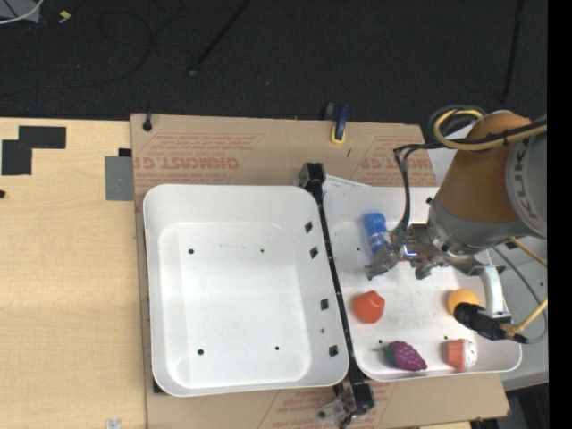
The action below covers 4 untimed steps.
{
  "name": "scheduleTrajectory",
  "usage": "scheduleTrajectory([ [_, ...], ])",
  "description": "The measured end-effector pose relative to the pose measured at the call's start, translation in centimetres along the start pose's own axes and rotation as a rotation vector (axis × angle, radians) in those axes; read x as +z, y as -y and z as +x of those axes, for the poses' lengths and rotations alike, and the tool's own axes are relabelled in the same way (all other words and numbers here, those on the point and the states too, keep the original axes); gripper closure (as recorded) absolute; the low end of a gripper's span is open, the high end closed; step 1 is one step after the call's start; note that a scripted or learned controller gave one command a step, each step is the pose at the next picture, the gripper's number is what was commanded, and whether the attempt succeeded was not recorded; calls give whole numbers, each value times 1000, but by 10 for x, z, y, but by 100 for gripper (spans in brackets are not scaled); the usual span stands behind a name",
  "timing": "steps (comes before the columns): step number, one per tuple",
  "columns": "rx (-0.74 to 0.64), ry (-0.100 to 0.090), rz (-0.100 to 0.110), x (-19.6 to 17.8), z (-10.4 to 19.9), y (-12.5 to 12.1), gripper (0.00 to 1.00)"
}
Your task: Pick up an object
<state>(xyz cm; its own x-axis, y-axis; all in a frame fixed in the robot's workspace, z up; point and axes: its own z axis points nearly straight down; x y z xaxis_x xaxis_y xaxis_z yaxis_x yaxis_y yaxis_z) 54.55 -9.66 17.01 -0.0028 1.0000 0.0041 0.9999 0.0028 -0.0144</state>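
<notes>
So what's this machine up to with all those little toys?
A robot arm reaches in from the right, its gripper low over the right bin, just below a blue object. It has to pick something up, and nothing shows between its fingers yet. An orange-red toy, purple grapes, a yellow piece and a pinkish one lie nearby.

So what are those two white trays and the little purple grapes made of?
The two white bins look like smooth moulded plastic: rounded corners, a raised rim and a soft sheen. The purple grapes seem to be a toy, likely plastic or rubber, going by the even bright colour and lumpy moulded surface; the view is too small to say which.
</notes>
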Motion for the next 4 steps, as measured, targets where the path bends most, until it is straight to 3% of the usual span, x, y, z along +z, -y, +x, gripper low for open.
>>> scheduleTrajectory([
  [1, 1, 4, -15, 85, 15, -55, 0],
  [2, 4, 11, -21, -25, 91, -101, 0],
  [3, -1, 3, -15, -81, 155, -98, 0],
  [4, 2, 4, -12, -100, 229, -98, 0],
])
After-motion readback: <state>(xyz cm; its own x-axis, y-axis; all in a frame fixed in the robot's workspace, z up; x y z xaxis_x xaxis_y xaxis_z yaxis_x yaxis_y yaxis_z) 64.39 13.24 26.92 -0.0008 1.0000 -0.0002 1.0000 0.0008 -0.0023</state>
